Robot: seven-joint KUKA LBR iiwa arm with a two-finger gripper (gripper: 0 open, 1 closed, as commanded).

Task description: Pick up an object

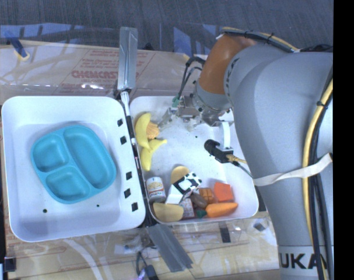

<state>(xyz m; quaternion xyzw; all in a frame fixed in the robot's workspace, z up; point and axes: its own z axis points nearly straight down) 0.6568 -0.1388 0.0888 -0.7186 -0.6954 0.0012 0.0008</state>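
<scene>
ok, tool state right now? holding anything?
Tool: over the upper part of the right bin, next to the banana; open or closed cannot be told, and nothing is seen held in it.

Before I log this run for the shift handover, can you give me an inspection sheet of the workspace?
Surface: two white bins, left bin and right bin, on a bench.
Job's things: bananas by the right bin's left wall; small jar, orange carrot and other toys along its near edge.
Clutter: blue divided tray in the left bin.
Tool: low over the right bin, beside the bananas.
Cables: yellow cable along the arm.
Surroundings: dark floor beyond.
</scene>
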